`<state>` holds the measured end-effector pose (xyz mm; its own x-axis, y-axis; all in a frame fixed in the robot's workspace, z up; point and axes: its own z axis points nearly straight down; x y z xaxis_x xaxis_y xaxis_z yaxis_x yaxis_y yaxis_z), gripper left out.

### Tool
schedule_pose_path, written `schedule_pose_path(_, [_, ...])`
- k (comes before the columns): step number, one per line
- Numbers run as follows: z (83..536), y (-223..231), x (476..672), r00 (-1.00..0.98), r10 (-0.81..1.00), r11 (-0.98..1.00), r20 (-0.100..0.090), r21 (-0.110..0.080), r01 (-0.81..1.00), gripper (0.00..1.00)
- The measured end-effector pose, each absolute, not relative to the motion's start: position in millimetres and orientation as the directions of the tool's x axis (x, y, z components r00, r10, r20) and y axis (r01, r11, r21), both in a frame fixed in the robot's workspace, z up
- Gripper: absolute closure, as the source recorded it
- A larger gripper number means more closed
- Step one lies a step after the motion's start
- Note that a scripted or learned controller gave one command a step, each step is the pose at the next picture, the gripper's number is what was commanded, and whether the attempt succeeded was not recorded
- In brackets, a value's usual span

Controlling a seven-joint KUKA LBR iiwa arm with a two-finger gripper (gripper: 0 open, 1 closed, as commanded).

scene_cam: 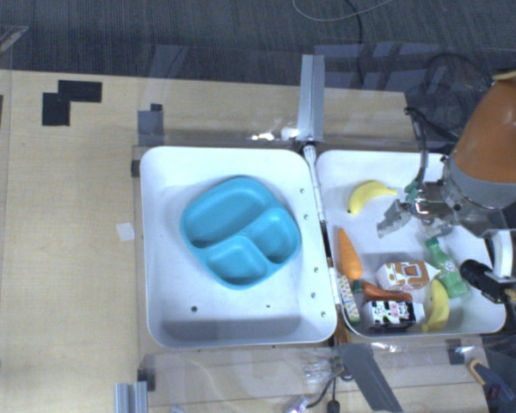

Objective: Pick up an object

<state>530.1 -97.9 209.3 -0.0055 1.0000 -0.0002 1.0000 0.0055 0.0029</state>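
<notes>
Objects for picking are gathered in the right bin (pixel 327 231), which serves here as the landmark. Two bananas are counted inside it: one banana (pixel 367 195) lies near its far left corner, and a second banana (pixel 438 305) lies upright-looking along its near edge toward the right. One carrot (pixel 349 254) is seen against the left wall of the right bin, pointing away from the camera. One small carton (pixel 403 275) with an orange and white print lies near the middle of the near half, and one black and white box (pixel 390 313) lies just in front of it, at the near wall. One green item (pixel 444 265) is seen to the right of the carton; what it is cannot be told.

The pincer (pixel 406 214) is held over the far half of the right bin, between the first banana and the green item. Its fingers are seen spread apart, and nothing is seen between them.

Beside the right bin, to its left, one left bin (pixel 163 256) holds one blue divided plate (pixel 240 231) with three compartments. Both bins are carried by the table (pixel 60 256).
</notes>
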Motion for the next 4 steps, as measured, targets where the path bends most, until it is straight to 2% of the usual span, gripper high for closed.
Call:
schedule_pose_path(1, [203.7, -96.0, 597.6, 0.233, 0.973, -0.233, 0.0, 0.003, 0.973, 0.0])
schedule_pose_path(2, [119.2, -89.9, 643.6, 0.235, 0.972, -0.235, 0.0, 0.002, 0.972, 0.0])
schedule_pose_path(3, [88.2, -89.4, 641.1, 0.117, 0.993, -0.117, 0.0, 0.008, 0.993, 0.0])
schedule_pose_path(4, [99.6, -88.1, 642.7, 0.115, 0.993, -0.115, 0.002, 0.01, 0.993, 1.0])
